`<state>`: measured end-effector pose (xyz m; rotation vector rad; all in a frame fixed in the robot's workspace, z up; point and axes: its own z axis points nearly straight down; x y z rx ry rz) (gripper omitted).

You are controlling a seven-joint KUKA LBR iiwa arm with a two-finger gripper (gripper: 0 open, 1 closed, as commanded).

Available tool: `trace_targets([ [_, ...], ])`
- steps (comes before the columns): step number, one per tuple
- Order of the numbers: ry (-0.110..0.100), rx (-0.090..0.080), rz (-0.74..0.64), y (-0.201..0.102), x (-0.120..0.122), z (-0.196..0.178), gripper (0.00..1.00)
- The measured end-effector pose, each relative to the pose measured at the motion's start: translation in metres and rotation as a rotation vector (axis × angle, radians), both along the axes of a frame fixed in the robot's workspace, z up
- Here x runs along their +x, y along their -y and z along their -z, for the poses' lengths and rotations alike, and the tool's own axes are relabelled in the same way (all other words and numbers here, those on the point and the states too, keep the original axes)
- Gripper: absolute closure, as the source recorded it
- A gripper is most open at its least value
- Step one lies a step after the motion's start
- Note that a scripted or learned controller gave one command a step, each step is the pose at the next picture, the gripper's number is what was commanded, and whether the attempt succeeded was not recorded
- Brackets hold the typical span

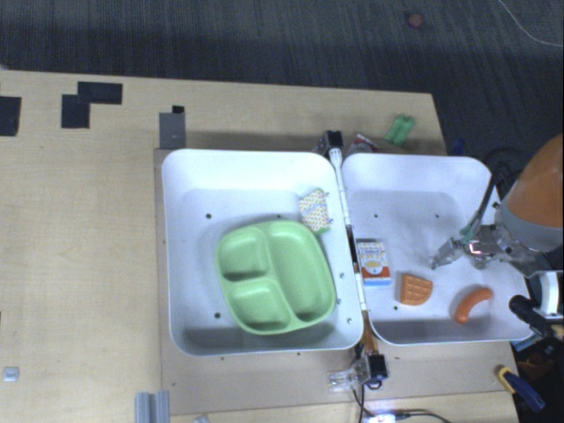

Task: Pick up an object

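The right bin (pixel 414 179) holds three small things. A white and blue box (pixel 374 262) with an orange picture lies by the bin's left wall. Just right of it rests an orange waffle-like piece (pixel 416 290), and an orange sausage (pixel 473 303) lies near the front right corner. My gripper (pixel 451 250) hangs low over the right bin, above and between the waffle piece and the sausage, a little to the right of the box. I see nothing held in it. The grey arm with its orange band (pixel 539 192) comes in from the right.
The left bin (pixel 189 236) carries a green divided plate (pixel 275 276) and a small patterned piece (pixel 314 208) by the shared wall. A green object (pixel 400 129) lies on the bench behind the right bin. Cables and clips sit at the bins' front and back seams.
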<state>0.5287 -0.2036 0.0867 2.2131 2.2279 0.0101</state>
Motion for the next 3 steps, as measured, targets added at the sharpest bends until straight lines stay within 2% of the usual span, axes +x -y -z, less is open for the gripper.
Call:
trace_targets([
  [1, 0.008, -0.009, 0.004, -0.088, -0.039, -0.001, 0.0],
  [2, 0.012, -0.008, 0.003, -0.088, -0.037, -0.012, 1.0],
  [3, 0.005, -0.01, 0.005, -0.004, 0.015, -0.001, 1.0],
])
